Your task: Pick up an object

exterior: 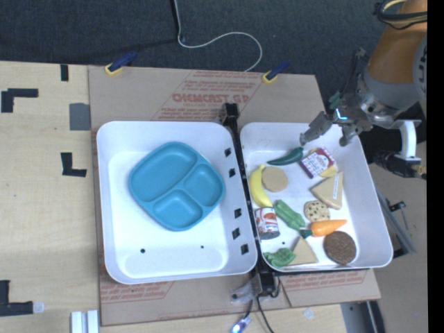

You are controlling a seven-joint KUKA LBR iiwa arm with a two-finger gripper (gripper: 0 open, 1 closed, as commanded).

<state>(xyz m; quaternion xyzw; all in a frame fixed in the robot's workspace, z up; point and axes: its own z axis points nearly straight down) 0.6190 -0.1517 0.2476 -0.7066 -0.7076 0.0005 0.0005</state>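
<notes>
Toy food (305, 214) in right bin (374, 207)

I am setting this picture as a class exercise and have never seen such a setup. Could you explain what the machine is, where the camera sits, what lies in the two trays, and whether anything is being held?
One camera, fixed above the bench, looks down at a slant. The grey and orange machine at the right is a robot arm; its gripper hangs over the far edge of the right bin, and nothing shows between its jaws, which stand apart. The left bin holds a blue divided plate. The right bin holds toy food: a banana, a dark green pepper, a small red packet, a round cracker, a cheese wedge, a carrot, a small can and a brown round cookie.
</notes>
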